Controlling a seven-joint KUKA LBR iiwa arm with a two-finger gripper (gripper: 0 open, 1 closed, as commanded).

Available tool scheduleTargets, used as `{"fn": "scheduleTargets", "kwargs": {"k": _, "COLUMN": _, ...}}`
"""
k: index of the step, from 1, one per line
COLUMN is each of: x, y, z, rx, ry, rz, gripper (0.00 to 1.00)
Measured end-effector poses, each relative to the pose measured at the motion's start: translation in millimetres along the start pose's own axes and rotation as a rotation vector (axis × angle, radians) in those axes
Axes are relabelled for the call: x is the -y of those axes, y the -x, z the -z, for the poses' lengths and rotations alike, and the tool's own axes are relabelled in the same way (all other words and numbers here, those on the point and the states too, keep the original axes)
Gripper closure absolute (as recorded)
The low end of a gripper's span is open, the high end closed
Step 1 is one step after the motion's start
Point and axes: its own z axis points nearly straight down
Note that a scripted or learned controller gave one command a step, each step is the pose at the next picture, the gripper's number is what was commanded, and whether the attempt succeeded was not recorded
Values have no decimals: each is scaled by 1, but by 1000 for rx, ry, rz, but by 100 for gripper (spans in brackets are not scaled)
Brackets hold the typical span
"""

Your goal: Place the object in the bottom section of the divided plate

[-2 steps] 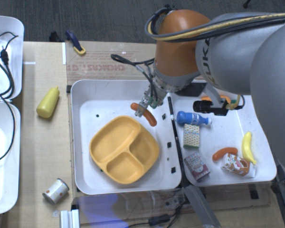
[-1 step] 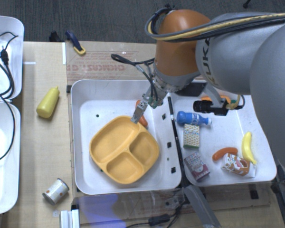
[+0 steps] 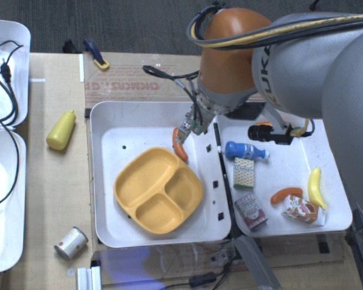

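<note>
A yellow divided plate (image 3: 158,189) lies in the left bin (image 3: 106,162); its bottom section (image 3: 154,214) holds nothing. An orange sausage (image 3: 179,145) sits at the plate's upper right edge, slanting down from the gripper. The gripper (image 3: 189,127) hangs just above the sausage's upper end, below the orange band of the arm (image 3: 233,47). Whether the sausage touches the gripper or rests on the bin floor is unclear from this angle.
The right bin (image 3: 333,156) holds a blue bottle (image 3: 245,150), a green-white packet (image 3: 244,174), a small carton (image 3: 250,212), a second sausage (image 3: 286,194), a banana (image 3: 315,188) and a snack bag (image 3: 301,210). A yellow squeeze bottle (image 3: 61,130) and a can (image 3: 71,242) lie left of the bins.
</note>
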Motion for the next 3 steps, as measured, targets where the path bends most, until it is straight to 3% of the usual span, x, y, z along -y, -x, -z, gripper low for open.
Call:
{"fn": "scheduleTargets", "kwargs": {"k": 1, "x": -24, "y": -96, "z": -59, "rx": -3, "ry": -3, "rz": -56, "gripper": 100}}
{"fn": "scheduleTargets", "kwargs": {"k": 2, "x": -24, "y": -95, "z": -59, "rx": -3, "ry": -3, "rz": -57, "gripper": 0}}
{"fn": "scheduleTargets", "kwargs": {"k": 3, "x": -24, "y": -95, "z": -59, "rx": -3, "ry": -3, "rz": -57, "gripper": 0}}
